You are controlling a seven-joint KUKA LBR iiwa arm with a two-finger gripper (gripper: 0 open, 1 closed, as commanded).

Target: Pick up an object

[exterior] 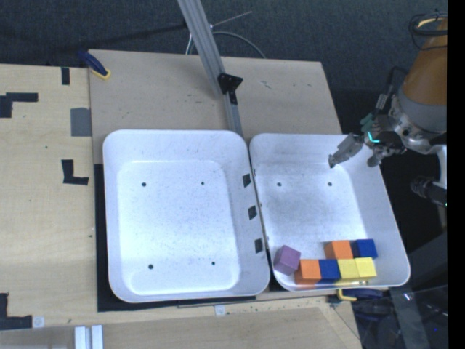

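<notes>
Several small blocks lie in the near corner of the right bin (305, 195): a purple block (288, 258), an orange block (310, 269), a blue block (329, 269), two yellow blocks (356, 268), and behind them a brown-orange block (338, 250) and another blue block (365, 248). My gripper (357, 156) hangs over the far right edge of this bin, well away from the blocks. It is open, and its fingers (341, 154) are spread with nothing between them.
The left bin (174, 217) sits beside the right one, with black clips along the shared rim. A slanted metal bar (207, 42) crosses the bench behind the bins. A blue-and-yellow item (96, 65) lies at the far left.
</notes>
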